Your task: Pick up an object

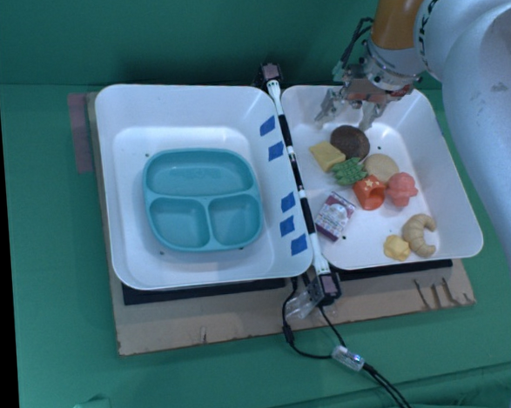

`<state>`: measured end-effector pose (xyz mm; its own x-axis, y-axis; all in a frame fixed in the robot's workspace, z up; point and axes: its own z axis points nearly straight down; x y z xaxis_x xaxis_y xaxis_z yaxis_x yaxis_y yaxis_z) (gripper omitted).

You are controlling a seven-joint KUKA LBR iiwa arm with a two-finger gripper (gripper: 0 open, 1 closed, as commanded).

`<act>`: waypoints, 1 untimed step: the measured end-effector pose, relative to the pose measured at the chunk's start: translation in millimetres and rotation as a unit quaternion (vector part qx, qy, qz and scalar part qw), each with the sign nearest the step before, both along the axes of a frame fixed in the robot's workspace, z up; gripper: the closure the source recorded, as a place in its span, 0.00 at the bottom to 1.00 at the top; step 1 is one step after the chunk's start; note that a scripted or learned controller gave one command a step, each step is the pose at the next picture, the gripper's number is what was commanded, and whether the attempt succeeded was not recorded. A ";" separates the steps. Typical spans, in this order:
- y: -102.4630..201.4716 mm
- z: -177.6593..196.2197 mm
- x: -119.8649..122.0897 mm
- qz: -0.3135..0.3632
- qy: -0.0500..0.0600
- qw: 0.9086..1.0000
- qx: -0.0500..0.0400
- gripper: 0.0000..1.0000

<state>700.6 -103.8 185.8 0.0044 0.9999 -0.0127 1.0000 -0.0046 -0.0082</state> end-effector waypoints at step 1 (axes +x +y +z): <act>-9.9 0.3 1.2 0.004 0.001 1.000 0.009 0.00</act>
